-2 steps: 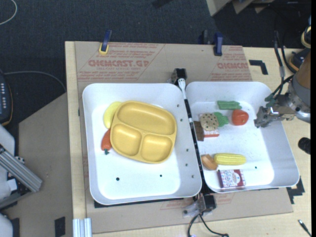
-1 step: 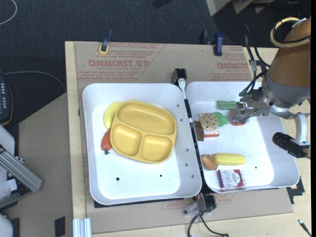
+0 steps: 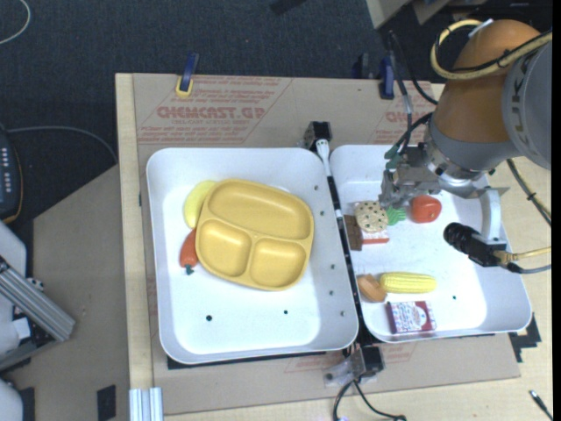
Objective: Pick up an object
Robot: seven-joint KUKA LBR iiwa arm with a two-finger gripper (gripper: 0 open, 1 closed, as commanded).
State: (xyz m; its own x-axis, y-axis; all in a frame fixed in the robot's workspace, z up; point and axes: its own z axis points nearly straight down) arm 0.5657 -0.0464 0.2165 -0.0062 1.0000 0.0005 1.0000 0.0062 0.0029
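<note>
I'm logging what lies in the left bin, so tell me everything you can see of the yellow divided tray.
The yellow divided tray looks like smooth moulded plastic with rounded corners. It has three compartments: one long one along the far side and two smaller ones nearer the camera, with nothing in them. It lies open side up, turned at a slight angle, in the far half of the left bin. It rests partly over a yellow banana-like piece and a small red-orange piece at its left edge.

Yellow tray (image 3: 254,233) hides most of carrot (image 3: 188,251) & banana (image 3: 198,200) — ends only.
</note>
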